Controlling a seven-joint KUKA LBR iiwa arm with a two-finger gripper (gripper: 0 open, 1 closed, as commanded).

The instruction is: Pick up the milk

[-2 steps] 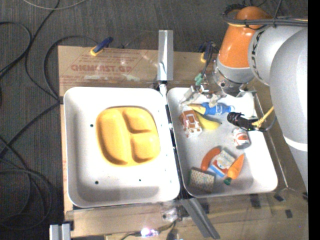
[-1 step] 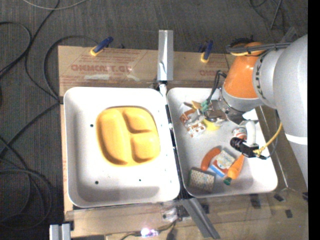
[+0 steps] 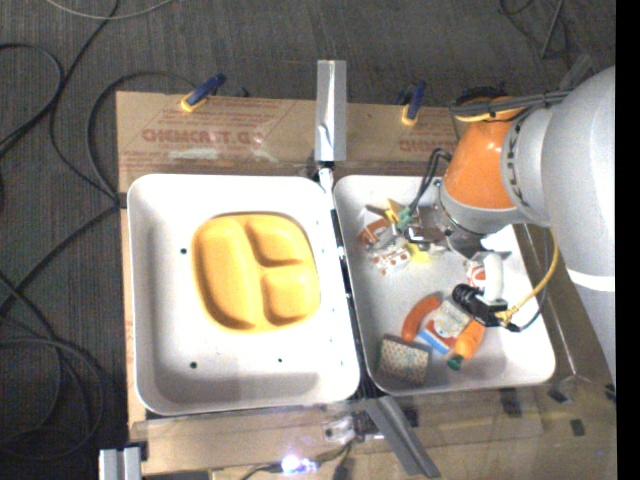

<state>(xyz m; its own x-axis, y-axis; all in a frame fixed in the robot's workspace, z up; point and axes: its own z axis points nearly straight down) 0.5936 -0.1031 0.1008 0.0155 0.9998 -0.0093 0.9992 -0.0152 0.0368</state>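
Observation:
A small white and blue carton, which looks like the milk, lies in the right bin on top of an orange item. The arm's orange band hangs over the bin's upper middle. Below it, the gripper is low over the bin's upper left part, next to small red, white and yellow pieces. The carton lies apart from the gripper, toward the bin's near side.
A white and red object lies by the arm's right side. A grey-brown sponge sits at the right bin's near edge. A yellow divided tray rests in the left bin. A black plug with a yellow cable hangs above the carton.

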